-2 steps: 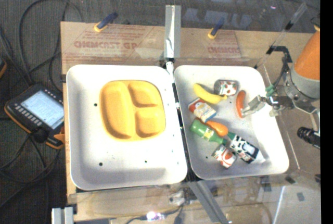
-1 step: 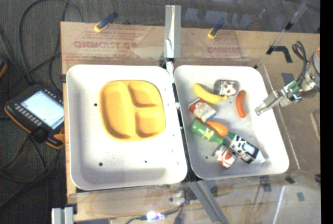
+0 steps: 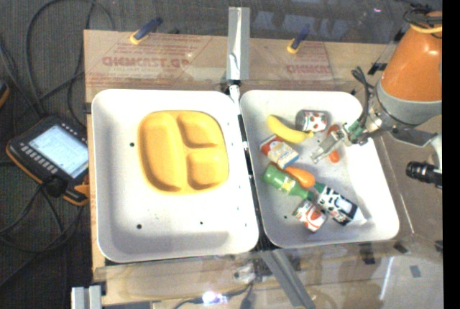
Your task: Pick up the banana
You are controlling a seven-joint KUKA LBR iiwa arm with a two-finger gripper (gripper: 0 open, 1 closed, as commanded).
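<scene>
Banana (image 3: 287, 130) lies in the upper middle of the right bin (image 3: 374, 210), its curve running from upper left down to the right, yellow and in plain sight. Its right tip sits just beside a small can (image 3: 314, 120), and a red and white carton (image 3: 279, 152) lies just below it.

Right of these, the gripper (image 3: 329, 148) reaches in over the bin from the arm (image 3: 413, 74) at the frame's right edge. It is small and blurred, a mix of grey, green and orange parts, and I cannot tell how far apart its fingers stand or whether anything is between them. It sits apart from the banana, to its lower right, near the can.

Much of the arm is cut off by the frame edge; the orange band and grey wrist fill the upper right and hide the bin's far corner.

Lower in the same bin a green bottle (image 3: 282, 180) lies tilted, with an orange thing (image 3: 302, 175) touching it, perhaps a carrot, though the shape is hard to make out. Toward the bottom lie a black and white pack (image 3: 336, 205) and a red and white pack (image 3: 310, 216), touching; their labels are too small to read.

In the left bin (image 3: 122, 221) rests a yellow tray (image 3: 184, 149) with compartments, in its upper middle. At the far left of the frame a pendant (image 3: 49, 151) with a lit screen lies on the floor, its cables trailing upward.
</scene>
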